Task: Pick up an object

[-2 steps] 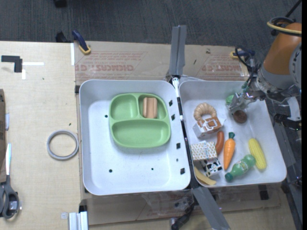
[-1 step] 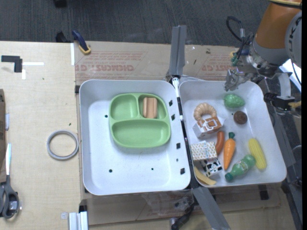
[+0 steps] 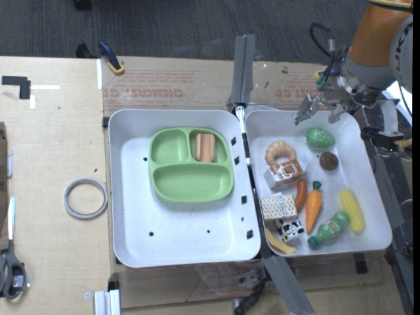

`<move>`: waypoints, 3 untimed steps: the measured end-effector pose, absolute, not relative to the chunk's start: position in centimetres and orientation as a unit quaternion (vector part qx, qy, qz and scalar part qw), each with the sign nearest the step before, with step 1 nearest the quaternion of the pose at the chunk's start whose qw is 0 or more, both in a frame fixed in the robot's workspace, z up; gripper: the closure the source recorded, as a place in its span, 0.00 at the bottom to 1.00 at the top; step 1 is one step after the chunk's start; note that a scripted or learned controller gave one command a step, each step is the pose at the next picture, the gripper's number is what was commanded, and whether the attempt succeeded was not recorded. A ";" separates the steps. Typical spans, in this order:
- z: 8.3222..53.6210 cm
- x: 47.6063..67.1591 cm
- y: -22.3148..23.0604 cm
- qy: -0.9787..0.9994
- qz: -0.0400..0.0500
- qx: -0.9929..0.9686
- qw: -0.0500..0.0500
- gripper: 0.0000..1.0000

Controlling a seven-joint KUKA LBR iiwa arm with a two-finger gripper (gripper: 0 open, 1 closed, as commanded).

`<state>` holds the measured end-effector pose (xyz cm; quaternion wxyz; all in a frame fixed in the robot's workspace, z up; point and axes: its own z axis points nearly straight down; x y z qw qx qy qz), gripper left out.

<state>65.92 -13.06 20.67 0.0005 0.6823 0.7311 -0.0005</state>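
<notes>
Green leafy toy (image 3: 320, 137) near the right bin's (image 3: 371, 176) far rim, bare white floor around it, rounded and crinkled, gripper (image 3: 321, 108) poised just above the rim, fingers spread, grasping nothing.

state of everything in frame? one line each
tool: open, holding nothing, over the right bin's far edge
green tray: flat in left bin, a sausage in its small right compartment
carrot: lying flat in right bin
corn: lying flat
green bottle: on its side
tape ring: flat on the bench, outside the bins
</notes>
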 end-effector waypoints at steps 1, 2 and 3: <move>12.4 66.2 -15.5 0.668 0.003 0.744 0.005 0.00; 9.9 58.1 -18.7 0.664 0.004 0.748 0.008 0.00; 14.9 65.0 -20.6 0.689 0.000 0.725 0.001 0.00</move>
